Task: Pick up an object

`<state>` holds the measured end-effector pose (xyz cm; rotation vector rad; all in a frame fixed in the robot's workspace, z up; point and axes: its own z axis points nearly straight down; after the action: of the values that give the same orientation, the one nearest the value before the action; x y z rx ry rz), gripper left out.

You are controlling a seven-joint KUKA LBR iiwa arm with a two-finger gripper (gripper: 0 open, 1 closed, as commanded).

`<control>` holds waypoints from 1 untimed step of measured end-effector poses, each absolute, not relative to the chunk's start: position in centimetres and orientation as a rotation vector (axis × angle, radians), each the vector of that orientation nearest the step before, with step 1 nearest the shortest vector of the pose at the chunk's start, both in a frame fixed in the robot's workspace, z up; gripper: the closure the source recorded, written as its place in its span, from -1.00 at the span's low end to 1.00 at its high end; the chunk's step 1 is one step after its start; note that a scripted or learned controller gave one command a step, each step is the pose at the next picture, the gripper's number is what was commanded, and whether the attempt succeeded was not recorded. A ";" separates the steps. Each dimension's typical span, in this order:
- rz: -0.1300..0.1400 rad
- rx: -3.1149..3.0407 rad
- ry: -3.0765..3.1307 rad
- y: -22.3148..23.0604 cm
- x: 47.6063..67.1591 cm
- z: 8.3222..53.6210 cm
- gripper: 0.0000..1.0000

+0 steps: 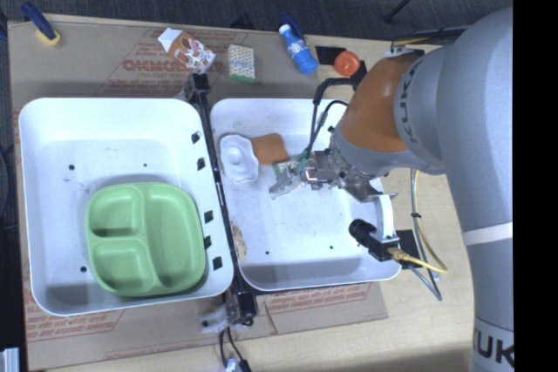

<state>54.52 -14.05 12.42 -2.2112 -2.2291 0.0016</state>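
Orange block (268,147) lies near the right bin's (305,261) back edge; gripper (288,179) hovers just beside it, approaching, and must descend.

Left bin (52,187): a green tray (144,238) fills the near half; the far half is bare floor. Right bin (288,266): a white object (236,158) and a brown block (269,147) crowd the far left corner, the arm (410,113) overhangs the right side, and the near floor lies open.
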 end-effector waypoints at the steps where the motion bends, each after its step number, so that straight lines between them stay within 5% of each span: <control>1: 0.005 -2.212 -2.225 -16.3 47.5 9.6 -1.00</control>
<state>47.53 -16.33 9.59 -2.2115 -2.2254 0.0048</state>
